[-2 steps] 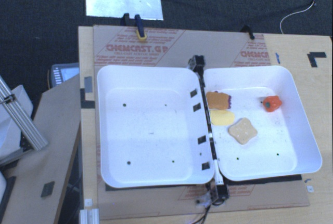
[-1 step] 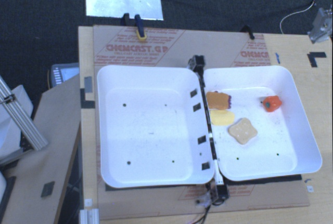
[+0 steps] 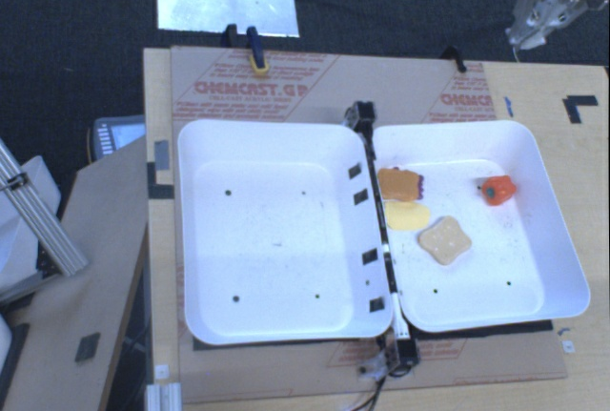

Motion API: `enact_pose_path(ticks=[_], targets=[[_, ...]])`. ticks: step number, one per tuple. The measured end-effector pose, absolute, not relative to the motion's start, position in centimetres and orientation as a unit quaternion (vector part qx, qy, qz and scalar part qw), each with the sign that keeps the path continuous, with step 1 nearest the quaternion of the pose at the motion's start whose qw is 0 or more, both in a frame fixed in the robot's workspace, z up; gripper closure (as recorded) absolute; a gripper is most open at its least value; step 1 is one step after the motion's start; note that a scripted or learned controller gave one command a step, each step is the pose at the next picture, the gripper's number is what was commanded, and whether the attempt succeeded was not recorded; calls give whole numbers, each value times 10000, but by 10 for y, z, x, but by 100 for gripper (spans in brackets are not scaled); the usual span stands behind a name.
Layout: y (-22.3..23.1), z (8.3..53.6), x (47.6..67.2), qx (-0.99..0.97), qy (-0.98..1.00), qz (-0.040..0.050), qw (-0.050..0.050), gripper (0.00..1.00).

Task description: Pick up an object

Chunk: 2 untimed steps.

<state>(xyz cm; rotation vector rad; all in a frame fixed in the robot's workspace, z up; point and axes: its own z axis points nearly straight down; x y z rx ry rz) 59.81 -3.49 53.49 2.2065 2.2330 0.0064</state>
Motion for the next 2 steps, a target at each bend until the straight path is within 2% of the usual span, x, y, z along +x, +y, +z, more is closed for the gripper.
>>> enact_pose_path(ticks=[1,2], targets=[[43,489,620,7032,7110,2,-9,100],[106,529,635,7036,7106,33,17,100]])
